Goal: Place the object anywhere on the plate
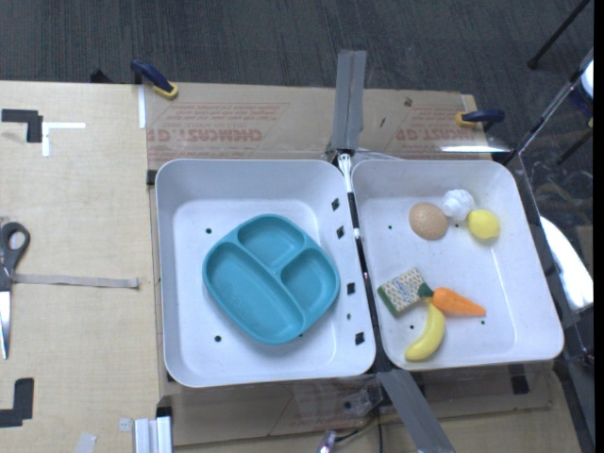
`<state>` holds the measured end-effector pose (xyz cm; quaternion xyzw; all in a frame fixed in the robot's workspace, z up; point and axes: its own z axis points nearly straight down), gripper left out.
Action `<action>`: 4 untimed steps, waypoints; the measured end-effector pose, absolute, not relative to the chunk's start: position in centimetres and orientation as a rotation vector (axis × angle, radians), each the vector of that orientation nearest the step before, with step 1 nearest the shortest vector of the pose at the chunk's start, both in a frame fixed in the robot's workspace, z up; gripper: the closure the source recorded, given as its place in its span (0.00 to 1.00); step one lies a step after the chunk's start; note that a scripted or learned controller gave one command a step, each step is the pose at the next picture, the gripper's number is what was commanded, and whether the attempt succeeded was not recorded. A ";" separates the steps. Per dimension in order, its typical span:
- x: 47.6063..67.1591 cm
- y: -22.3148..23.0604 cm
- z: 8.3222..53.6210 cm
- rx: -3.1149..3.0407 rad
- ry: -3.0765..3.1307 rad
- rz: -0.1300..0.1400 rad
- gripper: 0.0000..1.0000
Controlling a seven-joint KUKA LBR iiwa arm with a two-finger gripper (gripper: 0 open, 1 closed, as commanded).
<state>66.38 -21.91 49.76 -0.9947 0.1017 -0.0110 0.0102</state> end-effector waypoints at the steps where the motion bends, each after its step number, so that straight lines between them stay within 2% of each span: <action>1: 66.7 -21.7 50.5 -3.092 0.314 -0.053 1.00; 4: 67.4 -21.4 52.8 -3.053 0.311 -0.106 1.00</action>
